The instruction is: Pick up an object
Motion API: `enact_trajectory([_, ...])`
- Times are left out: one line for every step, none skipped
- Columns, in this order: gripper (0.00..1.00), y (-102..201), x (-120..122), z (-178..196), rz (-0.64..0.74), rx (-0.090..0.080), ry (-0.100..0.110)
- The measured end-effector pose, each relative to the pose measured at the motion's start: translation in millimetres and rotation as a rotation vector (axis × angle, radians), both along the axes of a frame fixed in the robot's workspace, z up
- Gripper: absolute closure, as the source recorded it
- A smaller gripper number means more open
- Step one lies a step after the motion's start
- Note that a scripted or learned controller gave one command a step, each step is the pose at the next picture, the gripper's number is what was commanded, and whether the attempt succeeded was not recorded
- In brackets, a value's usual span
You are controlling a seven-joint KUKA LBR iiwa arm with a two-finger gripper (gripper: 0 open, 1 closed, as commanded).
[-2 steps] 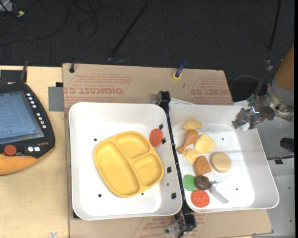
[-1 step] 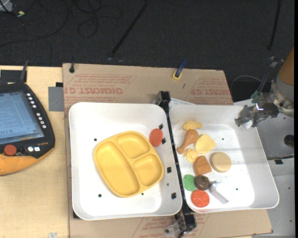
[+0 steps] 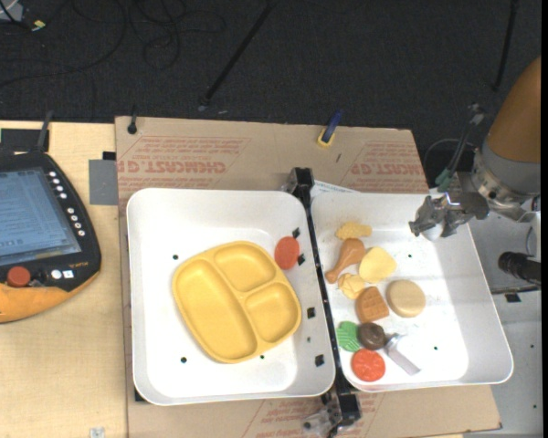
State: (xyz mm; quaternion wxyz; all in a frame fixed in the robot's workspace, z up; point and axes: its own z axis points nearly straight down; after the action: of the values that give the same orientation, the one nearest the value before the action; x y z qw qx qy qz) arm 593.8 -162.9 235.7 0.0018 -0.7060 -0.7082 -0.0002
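Note:
My gripper point(image 3: 436, 217) hangs over the upper right part of the right bin point(image 3: 475, 286), apart from the toy food. Below and left of it lie a chicken drumstick point(image 3: 346, 257), a pale yellow chip point(image 3: 377, 265), a small yellow piece point(image 3: 353, 232), a round beige bun point(image 3: 405, 297), a brown bread piece point(image 3: 372, 304), a green piece point(image 3: 349, 336), a dark brown round piece point(image 3: 372, 336) and a red tomato slice point(image 3: 368, 366). Nothing shows between the fingers.
The left bin point(image 3: 155, 245) holds a yellow divided plate point(image 3: 236, 299) and a red-orange piece point(image 3: 288, 253) by its right wall. A teach pendant point(image 3: 32, 235) lies at the far left on the bench. Cardboard point(image 3: 256, 158) lies under both bins.

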Motion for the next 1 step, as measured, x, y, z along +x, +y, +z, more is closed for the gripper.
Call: enact_trajectory([1.00,47.6,-11.3,-4.7,0.000,0.000,0.002])
